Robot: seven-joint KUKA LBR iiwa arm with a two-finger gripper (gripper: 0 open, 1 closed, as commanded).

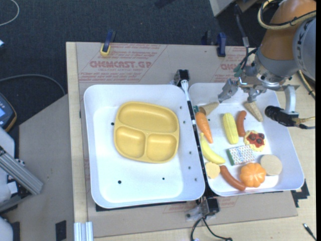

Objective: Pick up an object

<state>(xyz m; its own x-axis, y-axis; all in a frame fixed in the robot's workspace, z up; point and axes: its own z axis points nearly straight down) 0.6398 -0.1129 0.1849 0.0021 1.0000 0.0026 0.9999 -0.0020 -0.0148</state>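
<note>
Nearest the lens sat the orange pumpkin [252,174]; my gripper [244,88], fingers spread and holding nothing, hovered at the right bin's [293,157] far edge; corn [230,128] lay lengthwise just below.

1. A yellow plate [146,132] with three compartments is lying flat in the left bin [145,185], towards its back half.
2. The left bin is sitting on a brown board [120,64] printed with red lettering.
3. A yellow clamp [106,45] is gripping the board's back edge on the left, and a blue clamp [220,43] is gripping it further right.
4. A thin white cable [30,77] is curving across the dark carpet [50,14] to the left of the board.
5. A metal rail [20,172] is slanting in at the lower left.
</note>
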